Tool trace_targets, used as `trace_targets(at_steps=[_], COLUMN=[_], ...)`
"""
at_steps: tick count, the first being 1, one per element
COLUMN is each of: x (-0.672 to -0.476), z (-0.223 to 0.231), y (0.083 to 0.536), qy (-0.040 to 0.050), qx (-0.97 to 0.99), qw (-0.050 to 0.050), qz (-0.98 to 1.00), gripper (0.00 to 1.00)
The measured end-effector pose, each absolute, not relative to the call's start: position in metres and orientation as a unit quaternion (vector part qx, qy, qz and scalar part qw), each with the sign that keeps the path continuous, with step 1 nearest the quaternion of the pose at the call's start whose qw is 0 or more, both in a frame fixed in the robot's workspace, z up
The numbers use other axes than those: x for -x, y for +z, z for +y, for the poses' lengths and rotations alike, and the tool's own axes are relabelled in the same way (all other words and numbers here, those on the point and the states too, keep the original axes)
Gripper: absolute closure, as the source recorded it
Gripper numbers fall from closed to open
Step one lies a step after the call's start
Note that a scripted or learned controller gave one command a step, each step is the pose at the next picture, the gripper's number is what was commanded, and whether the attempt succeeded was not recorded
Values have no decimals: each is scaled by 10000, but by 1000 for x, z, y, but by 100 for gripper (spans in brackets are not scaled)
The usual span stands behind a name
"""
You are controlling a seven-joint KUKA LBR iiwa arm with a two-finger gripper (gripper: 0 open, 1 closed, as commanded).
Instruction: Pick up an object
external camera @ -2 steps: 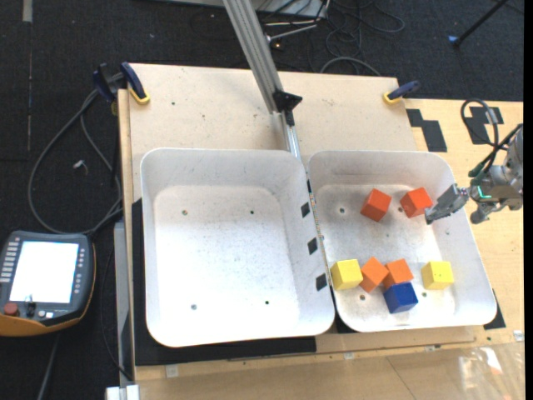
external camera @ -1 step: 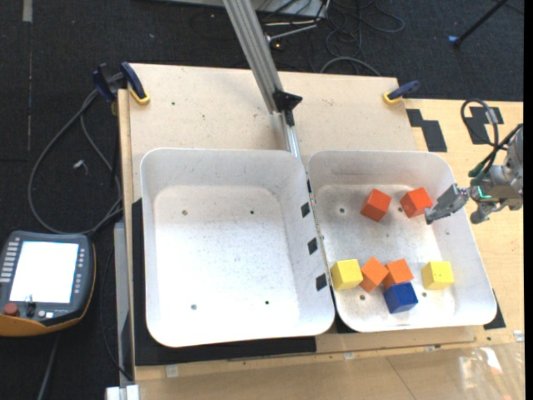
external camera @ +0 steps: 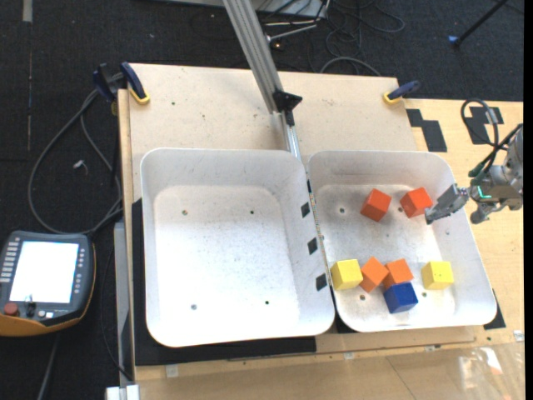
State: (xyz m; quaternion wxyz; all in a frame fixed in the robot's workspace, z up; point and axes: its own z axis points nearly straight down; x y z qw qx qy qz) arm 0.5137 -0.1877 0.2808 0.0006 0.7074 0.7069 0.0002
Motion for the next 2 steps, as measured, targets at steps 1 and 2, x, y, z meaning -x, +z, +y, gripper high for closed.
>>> trace_targets(at_steps=[1, 2], x=[-514, -514], z=[-188, -188], y=[281, 281], qy=[2, 2], qx=[-7074, -7074], qw=[6, 6], qz=[7068, 7068], gripper=[0, 0])
